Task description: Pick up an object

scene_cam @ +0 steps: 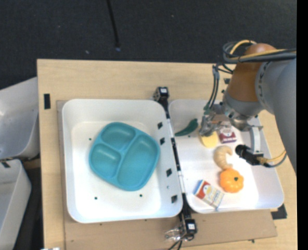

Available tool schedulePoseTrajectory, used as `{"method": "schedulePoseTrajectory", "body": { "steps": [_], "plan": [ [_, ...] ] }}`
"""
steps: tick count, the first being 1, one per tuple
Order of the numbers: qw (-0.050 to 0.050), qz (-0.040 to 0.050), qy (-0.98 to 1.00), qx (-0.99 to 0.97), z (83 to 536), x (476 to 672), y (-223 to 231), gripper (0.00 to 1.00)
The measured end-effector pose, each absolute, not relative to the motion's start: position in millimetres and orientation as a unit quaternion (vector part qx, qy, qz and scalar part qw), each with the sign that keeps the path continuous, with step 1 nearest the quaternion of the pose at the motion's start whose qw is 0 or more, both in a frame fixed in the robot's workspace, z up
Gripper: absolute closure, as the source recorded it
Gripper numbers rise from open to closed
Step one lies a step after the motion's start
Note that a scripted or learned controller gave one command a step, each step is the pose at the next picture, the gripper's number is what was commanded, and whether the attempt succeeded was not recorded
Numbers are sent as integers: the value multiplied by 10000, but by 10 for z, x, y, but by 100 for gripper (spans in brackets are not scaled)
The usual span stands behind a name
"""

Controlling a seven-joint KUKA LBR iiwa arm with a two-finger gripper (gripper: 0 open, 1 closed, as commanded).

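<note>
Your pincer (pixel 212 123) hangs low in the right bin (pixel 268 194), just above a yellow block (pixel 209 140); you cannot tell how it is set, since the wrist hides it. A green piece (pixel 187 127) lies to its left, half covered. Nearby sit a pale croissant (pixel 223 155), an orange pumpkin (pixel 231 180) and a small carton (pixel 208 192). A blue divided plate (pixel 124 155) fills the left bin (pixel 76 202).

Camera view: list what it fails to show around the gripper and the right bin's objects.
- Gripper: finger state hidden beneath the wrist; too small.
- Yellow object: top covered by gripper; contact unclear.
- Small red-and-white item: partly under the arm, unidentifiable.
- Carton: print too blurred to read.
</note>
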State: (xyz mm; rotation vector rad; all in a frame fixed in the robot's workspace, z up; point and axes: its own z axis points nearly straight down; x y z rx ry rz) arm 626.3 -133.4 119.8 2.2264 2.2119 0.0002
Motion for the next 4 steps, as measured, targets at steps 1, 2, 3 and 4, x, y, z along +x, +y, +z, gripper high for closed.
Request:
{"method": "schedulePoseTrajectory", "body": {
  "steps": [1, 2, 3, 4],
  "plan": [
    [26, 17, 7080, 7062, 1736, 6319, -1251, 100],
    [22, 12, 7069, 7073, 2198, 6273, -1314, 100],
    [24, 13, 7080, 7062, 2559, 6282, -1330, 100],
    [-3, -6, 7087, 7055, 2427, 6188, -805, 100]
  ]
}}
